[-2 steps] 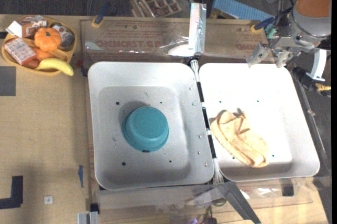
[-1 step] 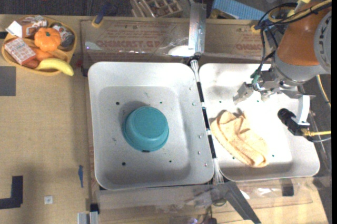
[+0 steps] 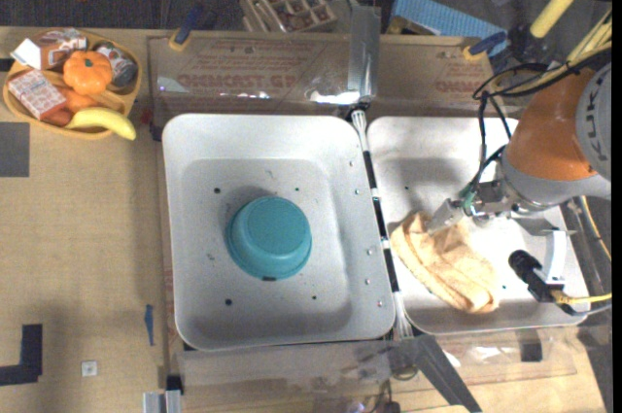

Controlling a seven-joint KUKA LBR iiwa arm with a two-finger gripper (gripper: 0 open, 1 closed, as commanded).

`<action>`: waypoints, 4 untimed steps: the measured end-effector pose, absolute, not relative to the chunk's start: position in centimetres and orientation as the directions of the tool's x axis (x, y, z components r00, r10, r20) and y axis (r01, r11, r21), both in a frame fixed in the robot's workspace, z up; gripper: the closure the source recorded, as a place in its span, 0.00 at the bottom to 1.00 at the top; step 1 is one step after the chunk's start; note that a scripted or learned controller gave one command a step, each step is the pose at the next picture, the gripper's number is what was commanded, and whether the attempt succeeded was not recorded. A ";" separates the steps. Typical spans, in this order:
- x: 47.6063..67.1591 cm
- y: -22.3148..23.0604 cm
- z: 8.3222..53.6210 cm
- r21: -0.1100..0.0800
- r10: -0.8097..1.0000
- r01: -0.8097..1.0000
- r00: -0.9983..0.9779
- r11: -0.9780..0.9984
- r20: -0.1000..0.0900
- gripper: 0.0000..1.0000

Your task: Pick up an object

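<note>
**Gripper low over the tan cloth in the right bin**

Here, in the camera view, two shallow white bins sit side by side on the bench. The left bin point(image 3: 194, 158) carries a teal bowl point(image 3: 270, 237), turned upside down and resting a little toward the bin's near edge, roughly midway between its left and right walls. It stands alone on the bin floor, well apart from every wall.

The right bin point(image 3: 428, 149) holds a tan cloth point(image 3: 447, 267), crumpled and lying along the bin's near left part, one end close to the wall shared with the left bin and the other reaching toward the near edge. The arm point(image 3: 554, 149), grey with an orange band, comes in from the right edge of the bench and bends down into this bin. Its gripper point(image 3: 455, 213) is at the upper end of the cloth, just beside or touching the fabric where it bunches up. Whether the gripper is parted or closed cannot be told from this angle, and no fabric is plainly seen between its tips. Cables loop from the wrist over the bin's far right corner.

At the far left corner of the bench sits a yellow dish point(image 3: 19, 100) with toy food: an orange pumpkin point(image 3: 87, 71), a yellow banana point(image 3: 102, 120) along its near rim, and some small printed boxes. Beyond the far edge of the bins runs a cardboard wall point(image 3: 243, 71).
</note>
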State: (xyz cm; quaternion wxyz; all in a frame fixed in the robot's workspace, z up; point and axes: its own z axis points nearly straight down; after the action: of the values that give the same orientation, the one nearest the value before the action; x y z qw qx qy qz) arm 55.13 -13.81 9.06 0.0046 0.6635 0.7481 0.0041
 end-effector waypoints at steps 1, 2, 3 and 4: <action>55.3 -13.9 10.2 0.018 0.993 0.993 -0.117 0.117 -0.002 1.00; 53.4 -13.3 16.2 0.001 0.999 0.999 -0.051 0.051 -0.001 1.00; 50.7 -10.6 10.9 0.000 0.986 0.986 -0.168 0.168 0.000 1.00; 50.7 -10.6 10.9 0.000 0.986 0.986 -0.167 0.167 0.000 0.00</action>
State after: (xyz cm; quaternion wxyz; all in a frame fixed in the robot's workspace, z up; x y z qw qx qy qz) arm 50.69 -10.60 10.90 0.0000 0.6454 0.7639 0.0002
